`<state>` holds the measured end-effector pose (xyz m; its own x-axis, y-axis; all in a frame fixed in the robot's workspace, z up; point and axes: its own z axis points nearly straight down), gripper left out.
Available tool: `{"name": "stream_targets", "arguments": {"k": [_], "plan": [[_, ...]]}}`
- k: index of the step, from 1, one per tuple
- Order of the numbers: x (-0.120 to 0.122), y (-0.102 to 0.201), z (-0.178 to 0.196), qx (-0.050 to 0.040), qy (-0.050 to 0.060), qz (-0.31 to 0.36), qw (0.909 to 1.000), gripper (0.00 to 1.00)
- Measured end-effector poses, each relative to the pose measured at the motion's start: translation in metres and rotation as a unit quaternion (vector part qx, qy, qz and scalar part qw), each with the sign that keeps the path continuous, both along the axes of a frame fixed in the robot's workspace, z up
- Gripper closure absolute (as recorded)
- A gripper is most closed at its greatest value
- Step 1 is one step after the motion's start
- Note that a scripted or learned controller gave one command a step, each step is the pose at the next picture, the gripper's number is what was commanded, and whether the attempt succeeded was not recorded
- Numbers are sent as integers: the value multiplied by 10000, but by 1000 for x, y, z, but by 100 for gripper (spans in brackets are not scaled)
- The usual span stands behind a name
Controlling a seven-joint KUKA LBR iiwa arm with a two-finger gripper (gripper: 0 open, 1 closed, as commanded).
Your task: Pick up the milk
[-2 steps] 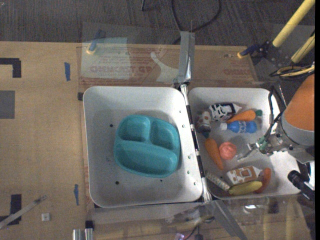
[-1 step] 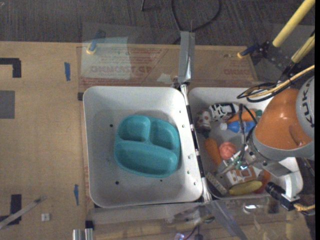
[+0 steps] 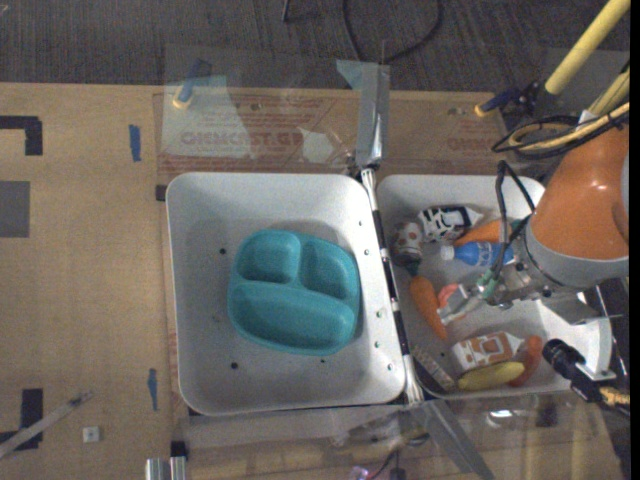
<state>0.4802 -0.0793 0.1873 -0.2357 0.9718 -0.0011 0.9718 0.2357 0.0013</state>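
The milk point(image 3: 447, 221) is a small carton with black and white cow patches and a blue end. It lies on its side near the far wall of the right bin point(image 3: 400, 193). My gripper point(image 3: 468, 300) hangs over the middle of that bin, nearer the camera than the milk and apart from it. Directly around the gripper are a carrot point(image 3: 428, 305) and a clear bottle with a blue cap point(image 3: 472, 254). The orange-banded wrist point(image 3: 585, 213) hides the bin's right side.
The right bin also holds a small can point(image 3: 407, 238), an orange and white carton point(image 3: 487, 349), a banana point(image 3: 490, 375) and a dark brush point(image 3: 432, 372). A teal divided plate point(image 3: 295, 290) lies in the left bin point(image 3: 200, 218). Cables point(image 3: 545, 133) run behind the arm.
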Motion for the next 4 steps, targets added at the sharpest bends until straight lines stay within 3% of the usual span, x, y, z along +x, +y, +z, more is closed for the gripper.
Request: {"name": "stream_targets", "arguments": {"k": [1,2,3,4], "plan": [[35,-36,42,-6,-6,-1504,9886,0],[-2,-70,-77,3,19,-2451,9695,0],[24,-89,-64,-2,4,-3035,9528,0],[90,-54,-6,0,5,-2566,9665,0]]}}
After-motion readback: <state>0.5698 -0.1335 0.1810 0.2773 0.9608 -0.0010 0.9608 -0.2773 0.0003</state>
